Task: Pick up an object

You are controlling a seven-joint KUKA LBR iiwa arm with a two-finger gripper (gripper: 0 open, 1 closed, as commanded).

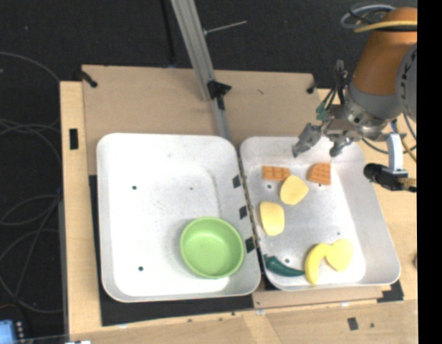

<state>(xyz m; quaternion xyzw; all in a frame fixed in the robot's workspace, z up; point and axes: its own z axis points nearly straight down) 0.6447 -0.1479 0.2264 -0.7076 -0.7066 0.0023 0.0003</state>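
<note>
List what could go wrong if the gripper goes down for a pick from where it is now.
1. The gripper, fingers spread, hangs over the right bin's far edge; the orange waffle piece sits just nearer, so a straight drop may miss it.
2. The waffle piece lies flat, so the fingers could slide over it.
3. The yellow piece lies close by and might get nudged.

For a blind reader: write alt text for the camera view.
A grey-and-orange arm's open gripper hovers over the right bin, above orange and yellow toy food pieces. The left bin holds a green bowl.
</note>
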